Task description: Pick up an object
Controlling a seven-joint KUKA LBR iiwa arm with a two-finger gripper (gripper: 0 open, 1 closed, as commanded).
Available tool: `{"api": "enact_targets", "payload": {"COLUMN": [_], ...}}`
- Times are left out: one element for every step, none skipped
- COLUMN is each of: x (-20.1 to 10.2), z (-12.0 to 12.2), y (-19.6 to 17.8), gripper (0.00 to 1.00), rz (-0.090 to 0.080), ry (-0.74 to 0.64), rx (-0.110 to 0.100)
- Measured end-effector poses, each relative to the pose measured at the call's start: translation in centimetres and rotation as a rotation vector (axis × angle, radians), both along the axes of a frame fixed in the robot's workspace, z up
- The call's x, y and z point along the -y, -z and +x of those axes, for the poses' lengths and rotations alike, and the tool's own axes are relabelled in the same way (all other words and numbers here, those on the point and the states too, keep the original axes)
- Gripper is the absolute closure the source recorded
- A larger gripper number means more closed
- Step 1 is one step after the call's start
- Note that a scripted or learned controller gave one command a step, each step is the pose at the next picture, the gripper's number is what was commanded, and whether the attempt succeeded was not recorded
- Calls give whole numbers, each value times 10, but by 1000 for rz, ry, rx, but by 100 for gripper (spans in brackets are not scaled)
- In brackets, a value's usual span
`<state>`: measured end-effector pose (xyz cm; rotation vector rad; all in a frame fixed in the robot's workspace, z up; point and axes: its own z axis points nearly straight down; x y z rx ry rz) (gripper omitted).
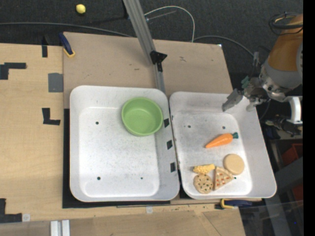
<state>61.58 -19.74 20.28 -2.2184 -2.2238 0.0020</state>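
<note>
In the right bin (pixel 197 107) an orange toy carrot (pixel 219 140) lies near the middle. Toward the front sit a round tan bun (pixel 234 163), a small yellow corn piece (pixel 203 169), a pizza slice (pixel 222 177) and a speckled cookie (pixel 202 183), all close together. My gripper (pixel 240 103) hangs over the bin's far right rim, well behind the carrot. It is open, with nothing between its fingers.
A green bowl (pixel 142 116) stands at the back of the left bin (pixel 88 146). A slanted grey metal bar (pixel 142 28) comes down to the bins' shared back edge. A yellow ball (pixel 80 8) lies off the bench at the far left.
</note>
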Motion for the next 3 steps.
{"api": "enact_targets", "payload": {"x": [0,-3,-4], "z": [0,-1,-1], "y": [0,65,116], "gripper": [0,0,0], "rz": [0,2,-1], "ry": [0,1,0], "rx": [0,-7,0]}}
